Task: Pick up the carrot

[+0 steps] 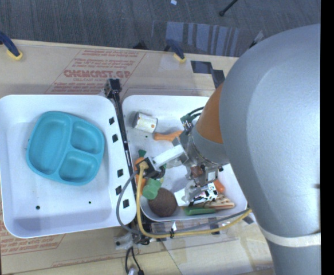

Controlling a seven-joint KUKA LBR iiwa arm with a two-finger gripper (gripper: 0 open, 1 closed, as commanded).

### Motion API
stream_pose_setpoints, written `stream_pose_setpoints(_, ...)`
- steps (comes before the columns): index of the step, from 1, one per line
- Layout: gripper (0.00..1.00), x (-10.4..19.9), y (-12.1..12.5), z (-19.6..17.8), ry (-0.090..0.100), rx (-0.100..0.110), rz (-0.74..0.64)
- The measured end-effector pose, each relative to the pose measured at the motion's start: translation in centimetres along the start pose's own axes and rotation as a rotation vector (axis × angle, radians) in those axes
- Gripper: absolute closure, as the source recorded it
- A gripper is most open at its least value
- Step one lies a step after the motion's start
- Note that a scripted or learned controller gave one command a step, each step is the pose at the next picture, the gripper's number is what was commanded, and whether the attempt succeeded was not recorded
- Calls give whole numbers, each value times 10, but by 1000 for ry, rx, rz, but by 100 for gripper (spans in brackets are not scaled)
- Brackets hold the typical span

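Starting at the left, a blue plate (66, 148) lies alone in the left bin (12, 211), away from the clutter. The right bin (172, 103) holds the mix: a white cylinder (145, 121), the carrot (167, 135) just beside it, a brown ball (162, 203) lower down. The jaws (201, 183) hang over the near corner, apart from the carrot; whether they are apart or together I cannot tell.

divided plate (66, 148) in left bin (6, 171), carrot (165, 135) in right bin (155, 103)
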State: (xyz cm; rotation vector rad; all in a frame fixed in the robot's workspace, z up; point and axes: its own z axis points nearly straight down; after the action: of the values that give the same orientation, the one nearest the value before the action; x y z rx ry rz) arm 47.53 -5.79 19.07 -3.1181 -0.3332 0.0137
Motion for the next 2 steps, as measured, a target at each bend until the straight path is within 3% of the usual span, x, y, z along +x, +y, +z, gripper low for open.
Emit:
stream_pose_setpoints(1,0,-8,40,-111,6,-3,-48)
stream_pose_setpoints(2,0,8,51,1,-8,5,-27)
